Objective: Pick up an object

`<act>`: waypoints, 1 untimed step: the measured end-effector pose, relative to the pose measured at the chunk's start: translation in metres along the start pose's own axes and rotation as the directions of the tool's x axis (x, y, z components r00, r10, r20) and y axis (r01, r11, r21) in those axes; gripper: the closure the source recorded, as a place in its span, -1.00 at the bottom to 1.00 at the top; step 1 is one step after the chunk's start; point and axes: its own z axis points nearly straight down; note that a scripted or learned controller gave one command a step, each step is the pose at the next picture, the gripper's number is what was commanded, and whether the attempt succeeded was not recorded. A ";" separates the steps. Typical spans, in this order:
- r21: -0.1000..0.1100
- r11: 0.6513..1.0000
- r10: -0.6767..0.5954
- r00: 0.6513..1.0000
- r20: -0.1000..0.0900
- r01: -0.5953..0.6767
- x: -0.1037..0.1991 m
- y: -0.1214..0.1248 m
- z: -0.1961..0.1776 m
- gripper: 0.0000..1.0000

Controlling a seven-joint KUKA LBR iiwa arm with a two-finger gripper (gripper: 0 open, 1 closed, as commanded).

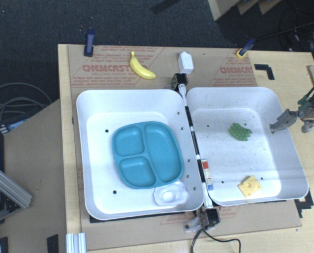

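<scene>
Two white bins are seen side by side on the tabletop [67,141], and places are given here from the right bin [288,157]. At that bin's right rim, near its far corner, the claw [281,122] is seen, reaching in from the right. A single grey finger [283,120] pointing over the rim can be made out; whether the claw is apart or together cannot be told, and nothing is seen between its fingers.

Inside the right bin, a green toy [240,131] is found on the floor toward the far side, left of the claw and apart from it. A yellow block [249,186] is seen near the bin's front wall, well apart from the green toy.

Just left of the right bin, the left bin [94,115] is placed, the two rims touching along a dark seam. In it a blue divided plate [146,154] with three compartments is laid flat, and a small white cup [169,195] is set just against the plate's front corner, on the side nearer the right bin.

Beyond the left bin, on the tabletop, a banana [140,68] is laid. A white box [185,62] is seen beyond the seam between the bins. Blue clamps are fixed at the tabletop's far edge, one [89,42] far to the left and one [245,49] beyond the right bin.
</scene>
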 end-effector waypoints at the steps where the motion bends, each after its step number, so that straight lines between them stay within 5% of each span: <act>1: 0.003 1.000 0.000 1.000 -0.002 0.000 0.033 -0.009 0.149 -1.00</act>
